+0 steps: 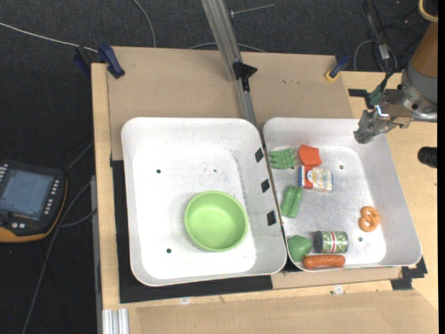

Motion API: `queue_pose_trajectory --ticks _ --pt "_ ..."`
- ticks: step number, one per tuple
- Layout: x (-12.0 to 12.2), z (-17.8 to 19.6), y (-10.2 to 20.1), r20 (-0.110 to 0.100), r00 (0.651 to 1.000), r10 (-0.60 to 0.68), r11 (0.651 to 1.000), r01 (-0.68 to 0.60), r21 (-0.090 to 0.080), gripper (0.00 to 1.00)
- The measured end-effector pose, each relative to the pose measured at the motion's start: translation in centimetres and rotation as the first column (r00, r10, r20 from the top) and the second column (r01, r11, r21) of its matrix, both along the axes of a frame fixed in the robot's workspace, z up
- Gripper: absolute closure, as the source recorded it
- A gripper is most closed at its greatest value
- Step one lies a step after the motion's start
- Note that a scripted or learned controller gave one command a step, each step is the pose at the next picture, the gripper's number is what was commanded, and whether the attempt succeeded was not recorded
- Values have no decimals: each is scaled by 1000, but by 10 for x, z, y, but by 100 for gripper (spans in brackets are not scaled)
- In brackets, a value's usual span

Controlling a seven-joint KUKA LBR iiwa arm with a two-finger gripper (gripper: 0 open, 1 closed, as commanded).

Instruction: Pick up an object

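While your arm reaches in from the right, its gripper (366,132) hangs over the far right rim of the right bin (396,186), above the rim rather than down among the objects. You cannot tell from this slanted view whether it is wide or narrow; nothing is visible held in it.

Everything you could pick lies in the right bin. Toward its far left sits a green ridged piece (282,159), just beside an orange block (309,154). Touching the near side of that block is a small white carton (317,179) with a blue edge. Nearer again, along the bin's left wall, a green pickle-shaped object (291,202) lies tilted. On the right side of the bin, well apart from the rest, rests an orange pretzel (369,218). At the near edge you have a green leafy piece (300,246), a small can (330,241) lying on its side with a green label, and a red sausage (324,261) just in front of the can (these three crowd together).

The left bin (139,145) holds a green bowl (215,220), upright, toward its near right part. Both bins rest on the wooden worktop (181,82), and a handheld control pendant (28,199) lies on the floor at the far left of the scene.
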State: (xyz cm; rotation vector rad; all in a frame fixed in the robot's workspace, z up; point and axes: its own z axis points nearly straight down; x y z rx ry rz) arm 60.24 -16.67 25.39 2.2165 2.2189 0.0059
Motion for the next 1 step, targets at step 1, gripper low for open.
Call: queue_pose_trajectory --ticks 1 --pt "0 0 0 -6 1000 -1 1000 1 1 100"
